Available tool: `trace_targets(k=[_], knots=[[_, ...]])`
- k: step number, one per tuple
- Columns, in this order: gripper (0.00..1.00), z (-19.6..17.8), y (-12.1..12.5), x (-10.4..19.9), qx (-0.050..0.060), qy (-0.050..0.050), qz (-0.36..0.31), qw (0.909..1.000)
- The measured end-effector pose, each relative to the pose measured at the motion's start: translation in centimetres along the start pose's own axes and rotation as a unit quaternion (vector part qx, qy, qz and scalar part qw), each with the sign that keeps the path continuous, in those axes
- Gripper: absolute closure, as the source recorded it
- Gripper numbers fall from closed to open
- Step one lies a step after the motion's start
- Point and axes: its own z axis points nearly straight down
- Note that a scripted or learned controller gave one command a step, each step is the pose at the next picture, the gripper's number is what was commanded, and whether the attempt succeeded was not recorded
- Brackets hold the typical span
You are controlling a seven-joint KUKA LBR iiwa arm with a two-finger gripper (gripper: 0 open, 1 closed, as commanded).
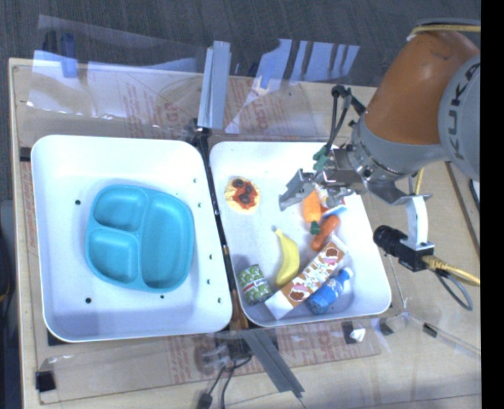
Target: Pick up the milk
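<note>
gripper | just below: carrot and banana crowd milk | left: open bin floor beyond pizza

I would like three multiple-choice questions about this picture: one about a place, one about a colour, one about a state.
1. Where is the milk carton?
A. left bin
B. right bin, near its front edge
C. on the blue tray

2. What colour is the divided tray?
A. blue
B. red
C. green

3. How does the milk carton rest?
A. standing upright
B. lifted in the air
C. lying on its side

Answers:
1 B: it lies between the banana and the blue bottle, in the right bin.
2 A: the tray in the left bin is blue.
3 C: its long side rests on the bin floor.
</note>
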Motion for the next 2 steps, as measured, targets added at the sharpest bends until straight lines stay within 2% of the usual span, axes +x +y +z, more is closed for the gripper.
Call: trace_targets(k=[1,2], knots=[[0.0,11.4,8.1,-0.5,0.0,0.0,-0.066,0.9978],[0.0,19.3,12.8,1.6,-0.003,-0.005,-0.124,0.9923]])
